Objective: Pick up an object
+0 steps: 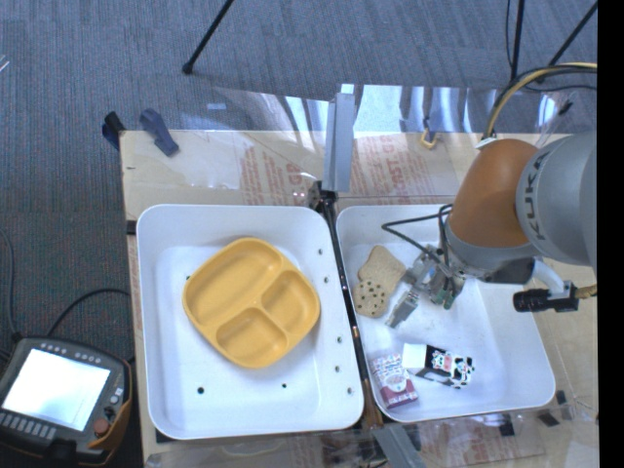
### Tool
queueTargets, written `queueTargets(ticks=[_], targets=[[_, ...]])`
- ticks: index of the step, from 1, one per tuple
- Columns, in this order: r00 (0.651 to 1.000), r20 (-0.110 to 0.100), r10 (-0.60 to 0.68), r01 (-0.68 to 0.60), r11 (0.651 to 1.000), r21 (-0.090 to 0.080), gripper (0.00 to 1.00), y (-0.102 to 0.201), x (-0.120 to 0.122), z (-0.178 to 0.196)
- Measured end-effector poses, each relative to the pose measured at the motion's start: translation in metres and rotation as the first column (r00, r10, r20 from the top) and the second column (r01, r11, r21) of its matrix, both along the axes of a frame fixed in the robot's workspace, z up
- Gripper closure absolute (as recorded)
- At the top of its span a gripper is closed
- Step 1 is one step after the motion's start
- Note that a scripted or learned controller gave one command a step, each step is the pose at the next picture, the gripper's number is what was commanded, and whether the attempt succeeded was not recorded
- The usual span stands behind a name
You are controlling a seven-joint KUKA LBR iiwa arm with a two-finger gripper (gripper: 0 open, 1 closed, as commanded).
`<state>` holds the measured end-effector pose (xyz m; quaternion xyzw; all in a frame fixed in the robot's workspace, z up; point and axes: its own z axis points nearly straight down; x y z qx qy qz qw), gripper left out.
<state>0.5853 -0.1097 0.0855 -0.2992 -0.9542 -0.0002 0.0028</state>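
Nearest the lens, a yellow divided plate (252,301) fills the left bin (156,261). Smaller, in the right bin (531,359), a tan cracker-like toy (376,279) lies just beside the gripper (409,305), whose jaws stand apart, empty. It looks light, stiff and flat; pinching across its narrow edges seems best.

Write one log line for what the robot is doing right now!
gripper: over right white bin, fingers open, holding nothing | nearest: tan dotted cracker-shaped toy | left white bin: yellow divided plate
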Motion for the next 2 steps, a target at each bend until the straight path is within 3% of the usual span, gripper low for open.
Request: queueTargets(ticks=[1,2], targets=[[1.000,0.005,0.008,-0.008,1.000,-0.002,1.00,0.001,0.002,0.012],[0.980,0.012,0.198,-0.198,0.980,-0.002,1.00,0.088,-0.008,0.105]])
